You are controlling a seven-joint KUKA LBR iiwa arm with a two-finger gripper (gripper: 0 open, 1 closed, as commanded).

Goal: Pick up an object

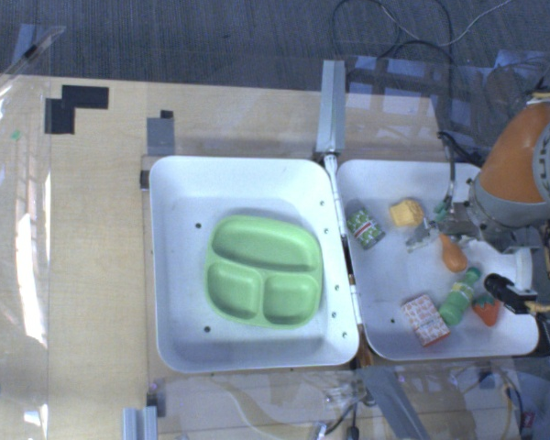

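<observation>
Patterned box (424,319) near right bin's (385,342) front rim.

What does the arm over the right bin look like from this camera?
The arm is grey with a rounded orange band above the wrist. Its gripper is a small metallic grey assembly. Thin dark cables run along the arm's upper side.

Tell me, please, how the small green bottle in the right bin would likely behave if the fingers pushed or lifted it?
The small green bottle lies on its side, so a sideways push would probably roll it. It rests against the orange carrot-shaped toy and beside the red-and-white patterned box, so a push may shift them too. It looks like smooth plastic, likely light, and could slip in a loose grip.
</observation>
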